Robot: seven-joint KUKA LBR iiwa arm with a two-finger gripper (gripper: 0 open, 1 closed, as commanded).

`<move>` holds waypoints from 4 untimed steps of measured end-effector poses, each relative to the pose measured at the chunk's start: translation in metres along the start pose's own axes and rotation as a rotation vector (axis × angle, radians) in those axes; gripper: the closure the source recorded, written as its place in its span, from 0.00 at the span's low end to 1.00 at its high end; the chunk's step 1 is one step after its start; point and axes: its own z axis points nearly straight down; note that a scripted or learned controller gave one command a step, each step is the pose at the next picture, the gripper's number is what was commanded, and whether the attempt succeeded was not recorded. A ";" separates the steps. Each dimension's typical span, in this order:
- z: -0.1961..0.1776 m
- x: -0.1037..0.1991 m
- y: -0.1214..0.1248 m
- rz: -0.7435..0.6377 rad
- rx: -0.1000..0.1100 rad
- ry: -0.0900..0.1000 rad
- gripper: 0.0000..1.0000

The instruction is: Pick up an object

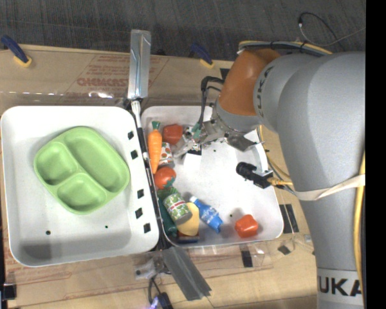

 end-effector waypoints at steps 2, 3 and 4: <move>-0.101 0.062 -0.025 -0.400 -0.002 0.000 0.00; -0.025 0.041 -0.018 -0.369 -0.024 -0.013 0.00; -0.004 0.051 -0.102 -0.319 -0.009 -0.010 0.00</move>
